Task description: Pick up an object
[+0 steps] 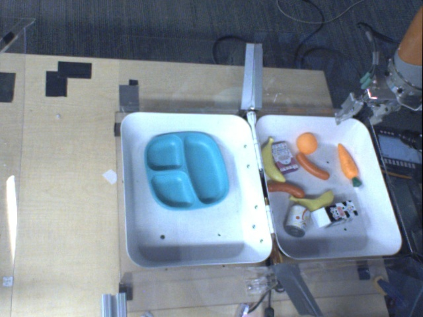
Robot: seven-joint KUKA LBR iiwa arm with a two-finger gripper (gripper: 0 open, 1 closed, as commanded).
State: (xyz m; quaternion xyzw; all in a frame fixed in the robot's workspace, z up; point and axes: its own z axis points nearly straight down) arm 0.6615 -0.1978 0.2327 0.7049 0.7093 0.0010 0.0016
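Bins first: white shallow left-hand bin (198,236) sits centre-frame and holds a blue moulded plastic tray w/ three compartments (187,169). The white shallow right-hand bin (373,226), centre-right, holds all the loose objs.

Grey arm w/ orange band (411,48) enters at the upper right. Its gripper (365,105) hangs over the upper right rim of the right-hand bin, not over any obj. We cannot tell whether it is spread or clenched; nothing is visibly in its grasp.

Candidates, big to small:
- yellow plastic banana (270,162) along the bin's left wall, too close to the wall for a clean approach, we think
- greenish-yellow curved banana (318,200), touching the can
- orange toy carrot w/ green tip (348,162), lying apart from the rest
- orange-red sausage shape (312,167) and darker red sausage (285,189)
- silver tin can on its side (295,220)
- orange ball (306,142), likely to roll
- small white carton (337,213) and small purple-white packet (282,154)

Our pick is the carrot: nearest the gripper, w/ bare floor on both sides. To do it well we'd move down-frame, centre over its thick mid-section, close across the short axis, go down fully before closing, then lift straight up.
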